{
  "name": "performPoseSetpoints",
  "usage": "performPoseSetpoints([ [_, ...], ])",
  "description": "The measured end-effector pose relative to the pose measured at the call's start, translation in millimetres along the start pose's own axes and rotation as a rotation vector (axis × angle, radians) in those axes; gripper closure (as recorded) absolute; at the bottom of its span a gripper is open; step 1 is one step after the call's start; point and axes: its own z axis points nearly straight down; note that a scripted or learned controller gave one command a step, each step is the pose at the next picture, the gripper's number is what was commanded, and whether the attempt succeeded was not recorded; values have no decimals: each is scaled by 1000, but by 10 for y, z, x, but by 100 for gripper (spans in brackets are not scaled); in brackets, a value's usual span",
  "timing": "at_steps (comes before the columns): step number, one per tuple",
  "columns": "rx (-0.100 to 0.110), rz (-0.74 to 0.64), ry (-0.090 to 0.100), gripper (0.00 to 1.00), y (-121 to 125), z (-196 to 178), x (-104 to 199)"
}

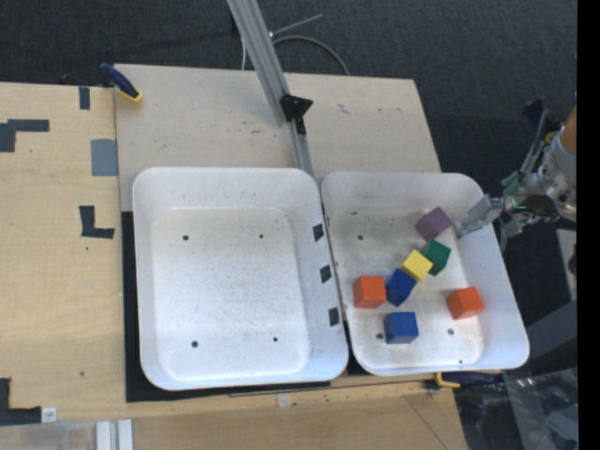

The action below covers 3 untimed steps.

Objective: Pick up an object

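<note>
The gripper (476, 216) reaches over the right bin's (497, 279) far rim, just beside the purple block (433, 222). Whether its jaws are wide or narrow cannot be told. A clean pick means centring over that block (its neighbours crowd close) before descending.

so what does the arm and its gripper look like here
At the view's right edge, the arm shows grey and pale metal with a touch of orange at the top. Thin dark cables run down beside it. The gripper is a slim grey metal piece with small teal-green accents behind it.
</note>
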Motion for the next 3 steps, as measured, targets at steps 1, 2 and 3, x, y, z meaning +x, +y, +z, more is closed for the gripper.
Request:
performPoseSetpoints([
  [1,0,0,0,0,0,0,-1],
  [2,7,1,1,0,4,640,-25],
  [3,5,1,1,0,-36,1082,-27],
])
